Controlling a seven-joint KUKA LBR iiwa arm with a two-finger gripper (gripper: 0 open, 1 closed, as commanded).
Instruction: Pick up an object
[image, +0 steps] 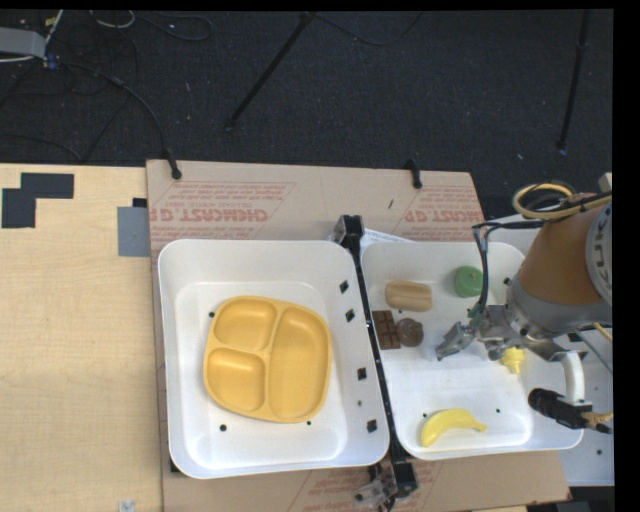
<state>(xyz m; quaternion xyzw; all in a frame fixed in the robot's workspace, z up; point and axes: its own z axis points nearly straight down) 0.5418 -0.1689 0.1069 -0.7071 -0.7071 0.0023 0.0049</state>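
While the arm leans in from the right edge, its gripper (452, 343) hangs over the middle of the right bin (500, 425), fingers spread and grasping nothing. Right bin has a banana (449, 425) at the bottom, a green ball (467, 280) up top, a tan bread-like block (408, 295), a brown round piece (409, 331) and a dark block (385, 330). Left bin (250, 262) holds a yellow divided plate (268, 357).

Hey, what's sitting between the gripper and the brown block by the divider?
In the camera view, a round brown piece lies between the gripper and the brown block.
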